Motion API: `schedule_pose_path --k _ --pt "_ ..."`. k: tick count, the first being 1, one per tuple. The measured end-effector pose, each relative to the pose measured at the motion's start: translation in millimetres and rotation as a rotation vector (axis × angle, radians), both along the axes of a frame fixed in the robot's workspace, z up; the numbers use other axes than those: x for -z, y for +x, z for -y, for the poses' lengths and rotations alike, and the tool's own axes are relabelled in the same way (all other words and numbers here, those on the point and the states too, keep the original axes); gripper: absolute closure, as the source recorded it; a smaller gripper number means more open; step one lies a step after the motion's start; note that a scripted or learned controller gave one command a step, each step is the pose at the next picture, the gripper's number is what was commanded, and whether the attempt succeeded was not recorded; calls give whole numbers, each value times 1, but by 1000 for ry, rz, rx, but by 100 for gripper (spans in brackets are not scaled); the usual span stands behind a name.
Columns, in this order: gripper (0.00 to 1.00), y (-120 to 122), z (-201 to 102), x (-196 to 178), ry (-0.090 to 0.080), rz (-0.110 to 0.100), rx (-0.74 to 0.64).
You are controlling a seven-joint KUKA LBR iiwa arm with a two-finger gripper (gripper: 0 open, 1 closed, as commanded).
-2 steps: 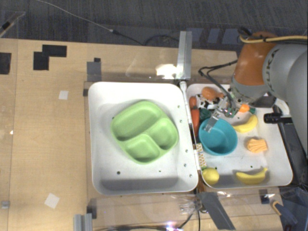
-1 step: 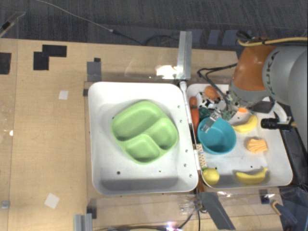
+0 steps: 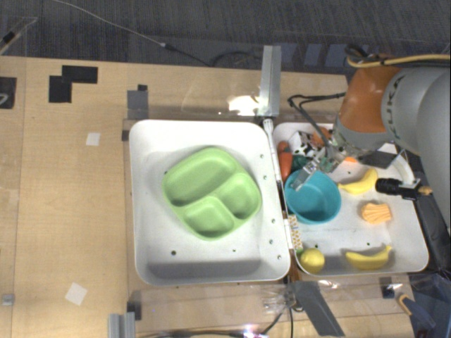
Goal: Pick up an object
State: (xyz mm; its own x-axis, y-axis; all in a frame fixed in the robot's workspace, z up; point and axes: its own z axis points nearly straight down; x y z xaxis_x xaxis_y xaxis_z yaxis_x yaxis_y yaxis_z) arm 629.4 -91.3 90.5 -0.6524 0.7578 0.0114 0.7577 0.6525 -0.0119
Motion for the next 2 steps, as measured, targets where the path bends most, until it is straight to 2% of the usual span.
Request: schedule_pose_path --k 1,2 --pt "0 -8 -1 0 -3 21 32" --pt "0 17 2 0 -1 -38 252"
